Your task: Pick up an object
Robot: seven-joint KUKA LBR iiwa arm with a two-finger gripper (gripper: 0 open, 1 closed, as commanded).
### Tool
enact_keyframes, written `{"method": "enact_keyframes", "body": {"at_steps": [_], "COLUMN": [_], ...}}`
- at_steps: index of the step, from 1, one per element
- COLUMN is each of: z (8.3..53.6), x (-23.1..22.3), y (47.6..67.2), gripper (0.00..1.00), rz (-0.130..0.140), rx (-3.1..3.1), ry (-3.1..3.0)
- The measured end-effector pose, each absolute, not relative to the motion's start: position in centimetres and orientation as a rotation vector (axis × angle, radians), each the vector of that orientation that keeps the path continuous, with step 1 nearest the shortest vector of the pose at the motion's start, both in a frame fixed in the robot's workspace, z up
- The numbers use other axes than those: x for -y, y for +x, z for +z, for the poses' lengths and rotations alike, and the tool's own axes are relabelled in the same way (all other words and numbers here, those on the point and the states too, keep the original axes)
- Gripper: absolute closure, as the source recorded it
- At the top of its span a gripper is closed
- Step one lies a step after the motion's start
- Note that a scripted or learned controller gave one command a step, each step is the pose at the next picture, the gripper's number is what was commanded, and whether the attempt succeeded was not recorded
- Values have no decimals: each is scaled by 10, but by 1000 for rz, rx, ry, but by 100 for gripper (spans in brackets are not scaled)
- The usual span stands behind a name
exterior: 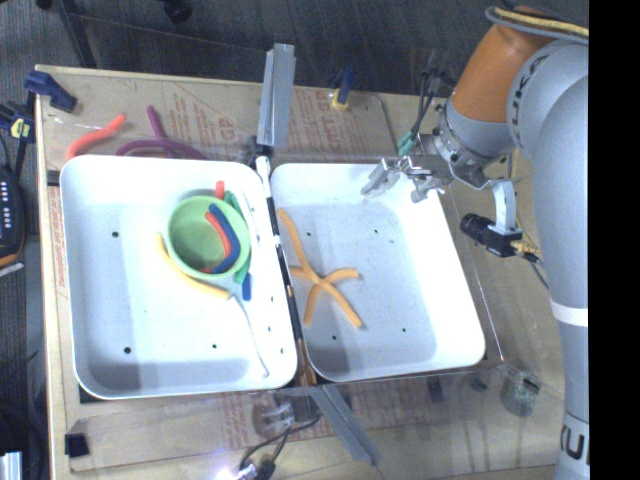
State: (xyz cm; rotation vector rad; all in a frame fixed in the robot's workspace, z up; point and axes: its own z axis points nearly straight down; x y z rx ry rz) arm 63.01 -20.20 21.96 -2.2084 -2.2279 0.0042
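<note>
Clamps and cables clutter the desk's (pixel 420 438) near edge, below two bins set side by side. Over the right bin's (pixel 440 338) far corner hang the jaws (pixel 402 180), spread with nothing between them, well apart from the orange starfish (pixel 322 283) lying flat near that bin's left wall, the likeliest pick. Left bin (pixel 100 348) holds a green bowl (pixel 205 238) heaped with bright toys, a harder grab.
</note>
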Motion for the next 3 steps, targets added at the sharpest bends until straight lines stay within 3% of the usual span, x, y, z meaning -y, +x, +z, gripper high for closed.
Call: {"method": "enact_keyframes", "body": {"at_steps": [1,2,3], "z": [154,92,101], "x": [177,134,134], "y": [562,532,532], "gripper": [0,0,100], "rz": [3,2,6], "rx": [2456,2537,2538], "ry": [-1950,-1848,-1840]}}
